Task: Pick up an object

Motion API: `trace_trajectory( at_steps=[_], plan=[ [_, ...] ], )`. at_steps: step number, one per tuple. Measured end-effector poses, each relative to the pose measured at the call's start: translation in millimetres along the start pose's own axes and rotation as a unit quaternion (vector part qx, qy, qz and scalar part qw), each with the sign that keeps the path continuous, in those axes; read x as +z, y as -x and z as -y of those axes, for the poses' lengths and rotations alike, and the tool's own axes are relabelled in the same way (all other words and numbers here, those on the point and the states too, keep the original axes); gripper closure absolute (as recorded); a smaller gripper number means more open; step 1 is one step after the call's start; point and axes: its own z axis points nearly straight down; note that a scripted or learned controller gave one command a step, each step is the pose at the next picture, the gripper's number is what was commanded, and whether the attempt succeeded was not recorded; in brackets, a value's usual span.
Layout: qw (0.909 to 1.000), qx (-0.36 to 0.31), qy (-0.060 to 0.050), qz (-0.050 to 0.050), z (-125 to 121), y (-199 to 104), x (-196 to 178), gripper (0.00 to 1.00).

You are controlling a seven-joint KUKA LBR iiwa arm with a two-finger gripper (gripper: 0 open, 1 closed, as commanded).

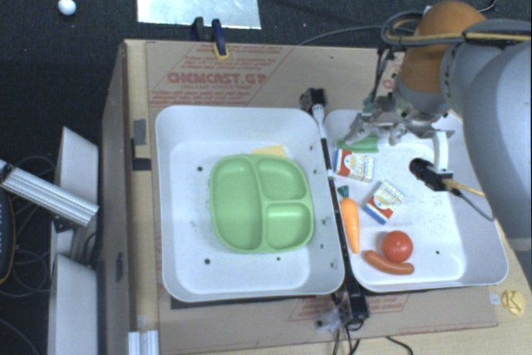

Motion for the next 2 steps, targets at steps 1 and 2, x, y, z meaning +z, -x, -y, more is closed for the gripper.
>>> trace_trajectory(
  at_steps=[1, 2],
  plan=[
    [1.0000, 0.000, -0.004, -0.004, 0, -1, 15, 0.00],
    [1.0000, -0.002, -0.002, -0.003, -1, 0, 3, 1.00]
  ],
)
